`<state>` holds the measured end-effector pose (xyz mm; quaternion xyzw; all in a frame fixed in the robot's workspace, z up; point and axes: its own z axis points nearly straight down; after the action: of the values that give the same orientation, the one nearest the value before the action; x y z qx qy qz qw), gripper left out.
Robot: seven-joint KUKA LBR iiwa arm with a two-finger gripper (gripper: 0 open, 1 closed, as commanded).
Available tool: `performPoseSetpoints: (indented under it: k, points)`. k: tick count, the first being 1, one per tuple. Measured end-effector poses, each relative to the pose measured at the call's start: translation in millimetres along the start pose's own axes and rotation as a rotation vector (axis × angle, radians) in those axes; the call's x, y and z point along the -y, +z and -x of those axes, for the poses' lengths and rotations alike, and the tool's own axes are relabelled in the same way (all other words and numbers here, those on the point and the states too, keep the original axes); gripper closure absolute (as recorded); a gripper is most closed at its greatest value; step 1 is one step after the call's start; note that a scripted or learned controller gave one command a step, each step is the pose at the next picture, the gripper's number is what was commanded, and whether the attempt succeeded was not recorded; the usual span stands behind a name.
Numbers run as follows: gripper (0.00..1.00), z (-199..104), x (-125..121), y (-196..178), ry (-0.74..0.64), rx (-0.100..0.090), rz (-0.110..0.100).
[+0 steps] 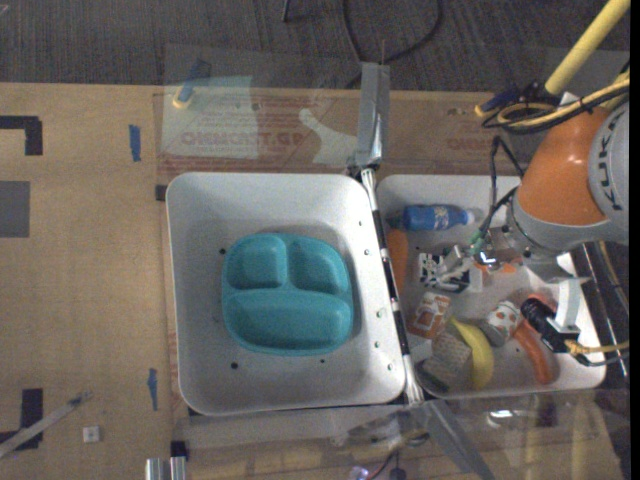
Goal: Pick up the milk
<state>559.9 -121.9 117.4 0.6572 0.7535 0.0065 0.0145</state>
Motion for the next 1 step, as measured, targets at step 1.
performPoseSetpoints:
  k: [1]
  points:
    - [0.0,-17.6,6.3,-8.9,-0.047,-0.012,-0.024]
